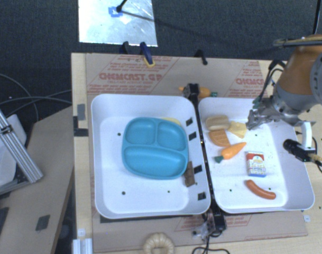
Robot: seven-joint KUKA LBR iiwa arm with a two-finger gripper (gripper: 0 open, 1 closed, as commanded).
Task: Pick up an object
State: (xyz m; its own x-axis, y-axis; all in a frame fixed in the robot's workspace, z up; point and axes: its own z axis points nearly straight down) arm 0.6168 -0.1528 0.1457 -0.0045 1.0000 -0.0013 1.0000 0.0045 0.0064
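Bins: two white bins. Left bin contents: one blue divided plate. Right bin contents, all left of or below the gripper: one bread roll, one cheese wedge, one waffle piece, one carrot, one small carton, one sausage.

Floor: dark blue-grey carpet, crossed by thin black cables at left and top. Reflective sheet: silvery, square, laid flat on the floor beyond the worktop, marked with a blue patch. Worktop: pale wood, covered by a brown board printed with red lettering. Aluminium frame rail: slanted, seen at the left edge. Lighting: even, soft.
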